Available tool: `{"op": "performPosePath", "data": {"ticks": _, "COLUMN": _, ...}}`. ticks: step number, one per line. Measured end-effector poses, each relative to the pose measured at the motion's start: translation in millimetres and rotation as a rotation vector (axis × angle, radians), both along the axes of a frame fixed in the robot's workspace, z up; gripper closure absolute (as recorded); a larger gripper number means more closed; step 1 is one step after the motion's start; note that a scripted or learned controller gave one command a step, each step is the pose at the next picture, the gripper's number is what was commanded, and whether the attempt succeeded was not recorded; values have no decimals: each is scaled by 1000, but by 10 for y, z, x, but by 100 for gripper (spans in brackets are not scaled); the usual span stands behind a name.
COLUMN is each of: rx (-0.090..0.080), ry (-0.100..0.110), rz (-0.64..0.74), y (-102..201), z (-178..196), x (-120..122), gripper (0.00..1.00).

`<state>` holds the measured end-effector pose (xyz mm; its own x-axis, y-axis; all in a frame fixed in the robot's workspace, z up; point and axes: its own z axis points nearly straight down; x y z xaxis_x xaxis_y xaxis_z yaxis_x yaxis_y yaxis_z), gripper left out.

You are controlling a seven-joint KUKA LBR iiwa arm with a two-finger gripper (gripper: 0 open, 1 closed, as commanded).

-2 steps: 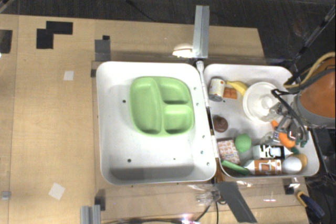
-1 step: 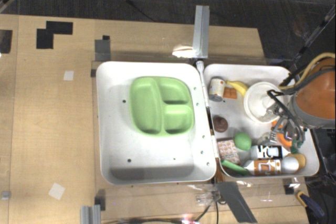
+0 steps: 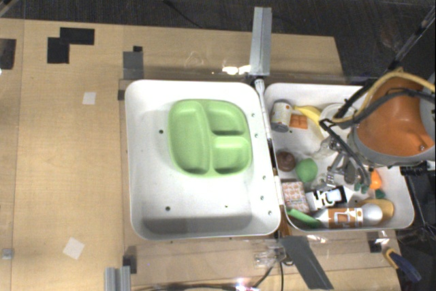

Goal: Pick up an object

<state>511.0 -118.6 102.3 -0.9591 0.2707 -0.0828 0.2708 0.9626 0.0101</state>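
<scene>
The right bin (image 3: 402,220) holds several small objects. Among them are a yellow banana (image 3: 310,112), a small grey can (image 3: 281,114), a brown ball (image 3: 286,161) and a green ball (image 3: 306,169). A brown bottle with a silver cap (image 3: 354,215) lies along the bin's near wall, next to a black-and-white item (image 3: 325,197). My gripper (image 3: 343,170) hangs low over the middle of this bin, just right of the green ball and above the black-and-white item. Nothing shows as lifted. The arm's orange band (image 3: 395,123) hides the bin's right part.
The left bin (image 3: 146,215) carries a green divided plate (image 3: 208,136) in its middle. A patterned packet (image 3: 293,194) and an orange-white box (image 3: 298,121) lie on the right bin's left side. A metal post (image 3: 261,37) stands behind the wall between the bins. Cables loop around the wrist.
</scene>
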Motion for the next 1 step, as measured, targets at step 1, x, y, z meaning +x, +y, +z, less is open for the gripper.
{"op": "performPosePath", "data": {"ticks": 1, "rx": 9, "ry": 64, "rz": 35, "y": 186, "z": -115, "x": 767, "gripper": 0}}
